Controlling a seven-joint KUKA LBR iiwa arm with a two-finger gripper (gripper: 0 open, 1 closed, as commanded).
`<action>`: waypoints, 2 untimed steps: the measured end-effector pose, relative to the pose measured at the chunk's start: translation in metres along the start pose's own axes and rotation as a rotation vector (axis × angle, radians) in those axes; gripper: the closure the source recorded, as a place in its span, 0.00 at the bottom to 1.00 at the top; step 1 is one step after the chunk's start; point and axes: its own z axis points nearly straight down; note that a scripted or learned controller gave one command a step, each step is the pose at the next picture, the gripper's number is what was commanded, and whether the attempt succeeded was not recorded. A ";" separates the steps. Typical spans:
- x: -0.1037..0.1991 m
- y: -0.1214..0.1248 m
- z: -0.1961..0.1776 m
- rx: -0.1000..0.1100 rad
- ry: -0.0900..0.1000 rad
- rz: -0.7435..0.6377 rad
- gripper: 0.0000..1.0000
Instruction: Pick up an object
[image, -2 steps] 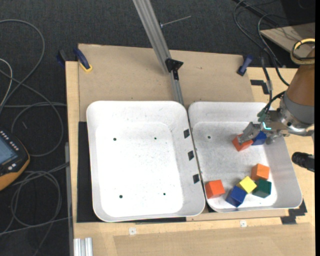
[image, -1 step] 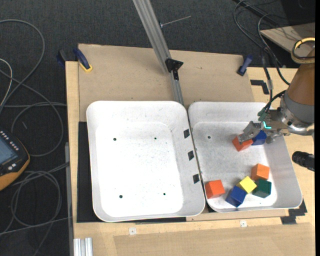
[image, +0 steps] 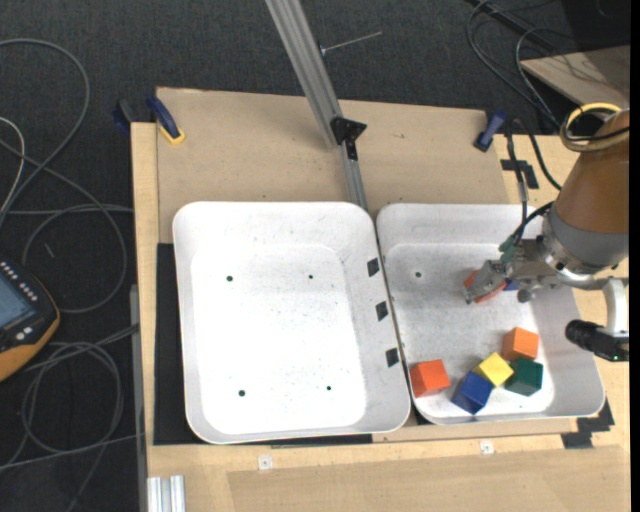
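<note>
- Five blocks lie in the right bin (image: 400, 225), clustered at its near edge: an orange block (image: 431, 376), a blue block (image: 470, 392), a yellow block (image: 495, 368), a green block (image: 524, 376) and a second orange block (image: 520, 343).
- The end effector (image: 482, 287) hangs above the bin floor, well apart from the cluster; nothing is visibly gripped, and whether it is released or clenched cannot be told.
- The left bin (image: 200, 300) sits just beside on the counter (image: 260, 130).

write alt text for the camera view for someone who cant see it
A grey and orange robot arm's gripper hovers over the right white bin, above five cubes: two orange, yellow, green, blue.
</note>
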 end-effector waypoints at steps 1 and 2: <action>0.001 0.002 0.063 0.002 0.001 0.000 0.00; 0.001 0.002 0.066 -0.003 0.000 0.000 0.00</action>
